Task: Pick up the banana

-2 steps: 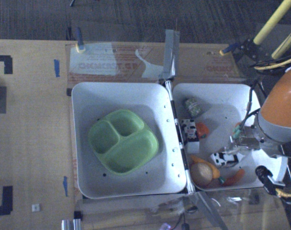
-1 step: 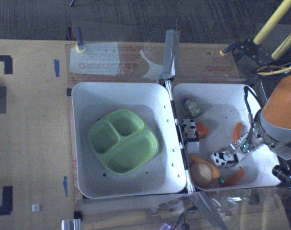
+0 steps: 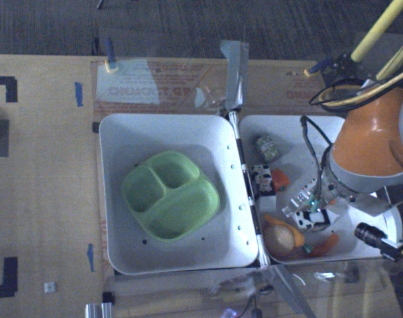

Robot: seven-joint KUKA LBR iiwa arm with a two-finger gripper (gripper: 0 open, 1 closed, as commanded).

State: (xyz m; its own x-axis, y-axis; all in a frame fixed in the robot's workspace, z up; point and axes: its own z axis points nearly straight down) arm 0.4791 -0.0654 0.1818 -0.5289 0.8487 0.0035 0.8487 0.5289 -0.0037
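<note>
Arm point(image 3: 370, 144) enters from right edge, mid-right of frame. Orange band fills right side, grey wrist below it, angled down-left. Tool point(image 3: 312, 209) at lower right of frame, pointing down and left, low. Black cables loop along arm at upper right. Tool tip small, cluttered, blurred; nothing clearly seen gripped.

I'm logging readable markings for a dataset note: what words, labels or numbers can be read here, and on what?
Cardboard sheet behind the bins: faint reddish print in two lines, seen upside down and too blurred to read.
Small black-and-white item in the right bin: a pattern, no legible text.
Nothing else carries readable text.
</note>
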